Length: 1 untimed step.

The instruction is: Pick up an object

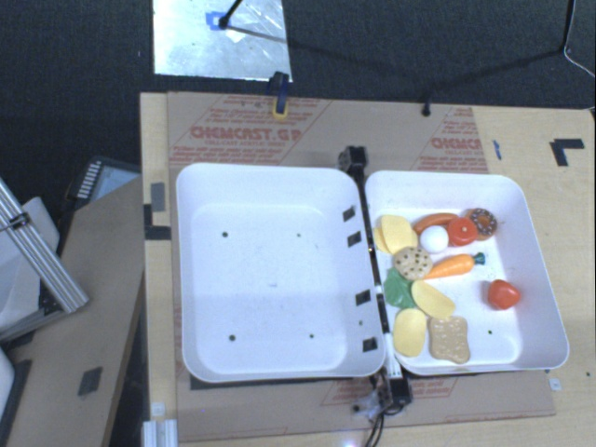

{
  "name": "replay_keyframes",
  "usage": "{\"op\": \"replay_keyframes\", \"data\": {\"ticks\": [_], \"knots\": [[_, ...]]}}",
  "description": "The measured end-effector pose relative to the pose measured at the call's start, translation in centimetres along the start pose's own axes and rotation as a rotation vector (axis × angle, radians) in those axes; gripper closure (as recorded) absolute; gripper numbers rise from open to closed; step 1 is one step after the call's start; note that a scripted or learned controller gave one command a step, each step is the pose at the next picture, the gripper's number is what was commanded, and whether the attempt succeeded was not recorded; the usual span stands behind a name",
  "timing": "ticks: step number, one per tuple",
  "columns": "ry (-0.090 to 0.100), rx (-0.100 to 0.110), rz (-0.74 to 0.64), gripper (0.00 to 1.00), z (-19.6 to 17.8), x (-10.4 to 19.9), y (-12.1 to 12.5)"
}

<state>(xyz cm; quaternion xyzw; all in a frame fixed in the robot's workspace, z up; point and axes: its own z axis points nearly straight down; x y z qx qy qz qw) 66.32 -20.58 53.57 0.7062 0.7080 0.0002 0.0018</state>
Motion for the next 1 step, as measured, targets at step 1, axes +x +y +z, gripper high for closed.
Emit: {"op": "replay_keyframes", "data": {"ticks": [1], "knots": [[0.000,-0.001,-0.002,1.00,-0.01,0.02,0.25]]}}
